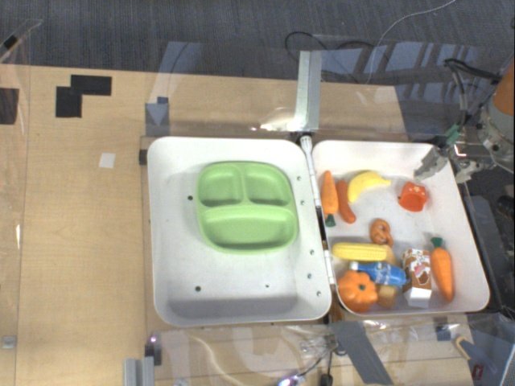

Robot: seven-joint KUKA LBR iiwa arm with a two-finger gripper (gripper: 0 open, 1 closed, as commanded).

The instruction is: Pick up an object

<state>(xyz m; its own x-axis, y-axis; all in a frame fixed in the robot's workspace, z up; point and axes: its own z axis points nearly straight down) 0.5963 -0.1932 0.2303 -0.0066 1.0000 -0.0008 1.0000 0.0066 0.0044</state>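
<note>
Camera view from above takes in two white bins side by side: the left bin holds one green divided plate with three compartments, sitting near its middle, and the right bin holds all the toy food. Counted in the right bin: two long orange-red pieces lying side by side at about 10 o'clock, read here as a carrot and a chili; one banana just beside them toward 12 o'clock; one red pepper-like piece at about 1 o'clock; one small brown pastry near the centre; one corn cob below it; one pumpkin at 7 o'clock, touching a blue packet; one small printed carton with a white block beneath it at about 5 o'clock; and a second carrot standing along the right wall at 4 o'clock. The gripper hangs at the bin's upper right corner, near the red piece but apart from it, nothing between its fingers; whether they are spread or closed I cannot tell.
</note>
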